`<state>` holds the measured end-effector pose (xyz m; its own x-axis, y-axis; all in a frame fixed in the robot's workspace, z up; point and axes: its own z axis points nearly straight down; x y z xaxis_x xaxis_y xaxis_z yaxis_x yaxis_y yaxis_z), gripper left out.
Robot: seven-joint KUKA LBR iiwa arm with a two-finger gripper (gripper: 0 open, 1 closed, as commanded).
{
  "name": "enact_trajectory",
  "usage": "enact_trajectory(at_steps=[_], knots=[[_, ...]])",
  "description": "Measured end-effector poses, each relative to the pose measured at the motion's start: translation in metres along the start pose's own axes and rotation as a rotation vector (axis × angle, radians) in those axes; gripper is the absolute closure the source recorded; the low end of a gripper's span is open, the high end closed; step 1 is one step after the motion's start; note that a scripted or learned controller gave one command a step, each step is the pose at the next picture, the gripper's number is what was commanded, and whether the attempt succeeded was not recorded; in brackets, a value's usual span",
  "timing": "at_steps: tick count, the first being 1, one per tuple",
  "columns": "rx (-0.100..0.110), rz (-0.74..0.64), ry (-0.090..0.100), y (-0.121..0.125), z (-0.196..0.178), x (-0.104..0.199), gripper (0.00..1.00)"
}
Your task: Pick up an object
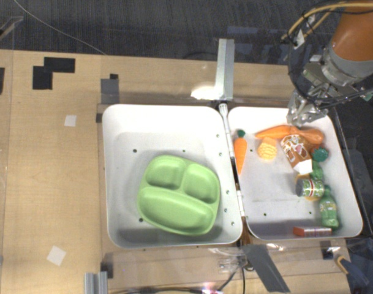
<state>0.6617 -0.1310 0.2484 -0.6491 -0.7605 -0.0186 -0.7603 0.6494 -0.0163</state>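
The right bin [266, 207] holds several items. A small carrot [239, 150] lies by its left wall, and a yellow corn piece [267, 149] sits beside it. A long orange carrot [278, 131] lies near the back, next to a brown bread bag [294, 149]. A green bottle [318, 164], a green can [310, 187], a second green bottle [327, 212] and a red marker [311, 231] line the right side. My gripper [304, 114] hangs above the bin's back right corner, just over the long carrot's right end. Nothing shows between its fingers.
The left bin [122, 133] holds a green divided plate [179, 193]. A metal post [225, 72] stands behind the wall between the two bins. Cables loop above the arm's orange wrist band [357, 38] at the top right.
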Motion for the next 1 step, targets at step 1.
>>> enact_trajectory(at_steps=[1], knots=[[0.007,0.001,-0.009,-0.001,-0.0137,-0.0031,1.0]])
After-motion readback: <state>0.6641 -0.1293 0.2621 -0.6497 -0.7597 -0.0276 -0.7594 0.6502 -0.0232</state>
